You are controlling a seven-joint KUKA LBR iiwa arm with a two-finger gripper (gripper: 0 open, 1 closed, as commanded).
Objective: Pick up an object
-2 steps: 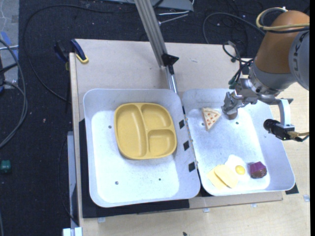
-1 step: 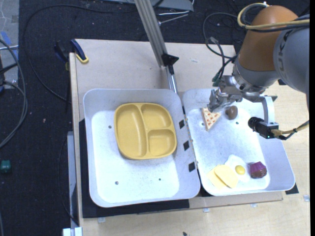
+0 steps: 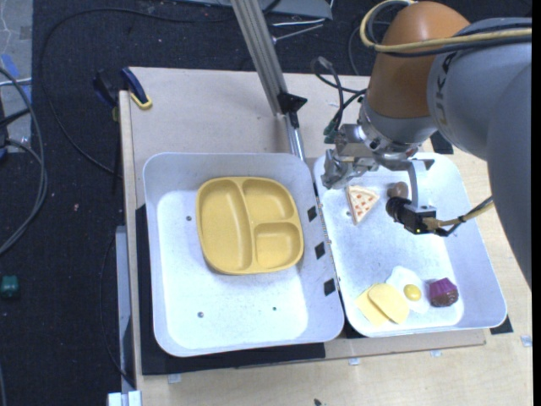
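I can't tell the gripper (image 3: 342, 169) state; it hovers just left of the pizza slice (image 3: 363, 203), so I'd centre over that 1 slice before descending.

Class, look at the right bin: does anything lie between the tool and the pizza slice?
Nothing visible does. The tool sits at the far left of the right bin, just beside the pizza slice, with bare bin floor between. The fried egg and purple piece lie nearer the front.
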